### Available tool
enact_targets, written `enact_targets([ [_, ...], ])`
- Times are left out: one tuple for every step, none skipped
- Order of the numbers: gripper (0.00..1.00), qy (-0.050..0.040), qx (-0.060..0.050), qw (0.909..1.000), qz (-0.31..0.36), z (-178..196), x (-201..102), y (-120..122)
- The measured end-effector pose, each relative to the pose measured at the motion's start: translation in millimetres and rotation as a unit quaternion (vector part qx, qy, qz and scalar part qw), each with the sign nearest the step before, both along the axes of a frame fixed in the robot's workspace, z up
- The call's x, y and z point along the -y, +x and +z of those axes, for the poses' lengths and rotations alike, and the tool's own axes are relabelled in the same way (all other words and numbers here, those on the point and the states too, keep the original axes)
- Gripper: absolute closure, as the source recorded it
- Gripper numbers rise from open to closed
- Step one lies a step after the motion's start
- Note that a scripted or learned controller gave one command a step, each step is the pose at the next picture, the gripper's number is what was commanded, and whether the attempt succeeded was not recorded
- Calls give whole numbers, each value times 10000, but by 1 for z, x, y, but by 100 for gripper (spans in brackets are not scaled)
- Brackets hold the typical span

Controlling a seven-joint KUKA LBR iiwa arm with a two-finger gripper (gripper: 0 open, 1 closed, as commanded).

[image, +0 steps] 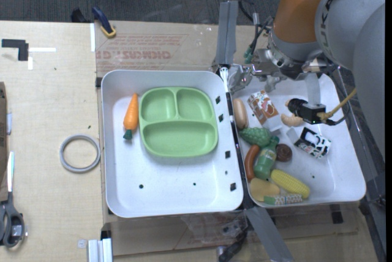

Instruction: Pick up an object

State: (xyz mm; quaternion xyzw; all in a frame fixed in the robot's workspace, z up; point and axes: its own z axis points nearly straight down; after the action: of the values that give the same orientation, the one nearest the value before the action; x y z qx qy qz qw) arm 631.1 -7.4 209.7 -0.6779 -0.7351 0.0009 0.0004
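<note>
Across the pale surface (49, 95) we see two white bins; our gripper (245, 74) hangs above the hot dog (240, 113), whether spread or closed we cannot tell.

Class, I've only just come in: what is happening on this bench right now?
A grey robot arm reaches in from the right, its hand hovering at the far edge of the right bin, which holds toy food such as a corn cob and a hot dog. The left bin holds a green divided plate with a carrot beside it. Nothing looks picked up yet.
</note>
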Motion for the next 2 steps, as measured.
enact_targets([
  [0, -7, 3, 9975, -711, -19, -21, 28],
  [0, -7, -1, 9983, -586, -18, 79, 17],
])
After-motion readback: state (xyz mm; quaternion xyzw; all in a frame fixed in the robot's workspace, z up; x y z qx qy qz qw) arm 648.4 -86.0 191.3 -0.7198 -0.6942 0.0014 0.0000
